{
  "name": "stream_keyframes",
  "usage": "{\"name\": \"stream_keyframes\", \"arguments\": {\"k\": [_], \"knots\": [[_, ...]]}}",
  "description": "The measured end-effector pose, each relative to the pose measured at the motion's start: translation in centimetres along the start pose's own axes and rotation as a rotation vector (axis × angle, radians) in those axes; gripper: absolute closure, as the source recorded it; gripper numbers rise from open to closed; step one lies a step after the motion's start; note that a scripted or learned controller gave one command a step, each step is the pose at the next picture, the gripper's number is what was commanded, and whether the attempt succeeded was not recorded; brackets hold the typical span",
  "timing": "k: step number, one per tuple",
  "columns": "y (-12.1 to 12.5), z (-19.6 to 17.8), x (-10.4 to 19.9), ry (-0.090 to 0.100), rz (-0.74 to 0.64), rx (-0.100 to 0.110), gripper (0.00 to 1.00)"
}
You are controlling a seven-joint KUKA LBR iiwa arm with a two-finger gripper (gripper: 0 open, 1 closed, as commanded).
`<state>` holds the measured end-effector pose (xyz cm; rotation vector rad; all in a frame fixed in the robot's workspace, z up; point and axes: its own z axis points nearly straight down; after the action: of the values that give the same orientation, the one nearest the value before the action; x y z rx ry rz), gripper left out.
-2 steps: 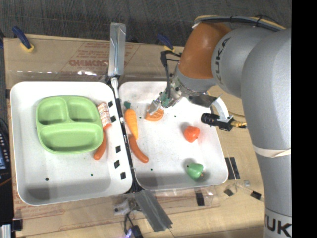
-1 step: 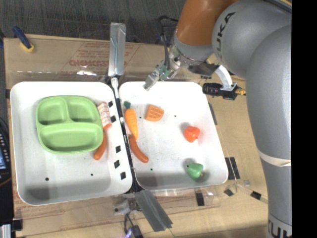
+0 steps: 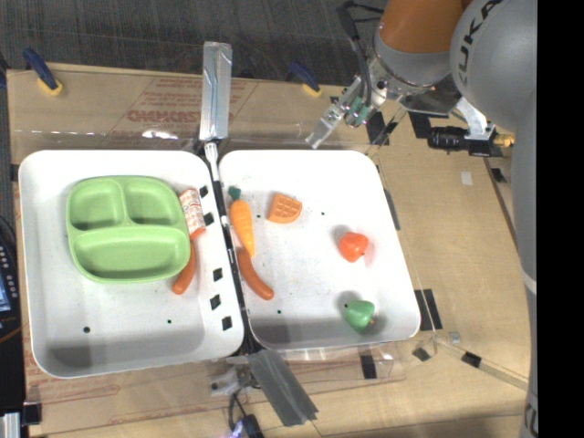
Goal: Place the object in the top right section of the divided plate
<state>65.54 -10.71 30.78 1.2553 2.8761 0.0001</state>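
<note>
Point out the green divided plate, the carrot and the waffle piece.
green divided plate [image 3: 127, 255]: camera view, large bottom section.
carrot [image 3: 242, 227]: camera view, middle of its body.
waffle piece [image 3: 285, 209]: camera view, its centre.

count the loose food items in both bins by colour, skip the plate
orange: 4 (carrot, waffle, sausage, sausage)
red: 1 (tomato)
green: 1 (pepper)
white and red: 1 (can)
total: 7
</note>
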Motion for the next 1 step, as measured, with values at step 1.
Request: {"name": "stream_keyframes", "arguments": {"k": [1], "knots": [[-2.62, 17.58, 0.85, 0.007, 0.199, 0.005, 1.0]]}}
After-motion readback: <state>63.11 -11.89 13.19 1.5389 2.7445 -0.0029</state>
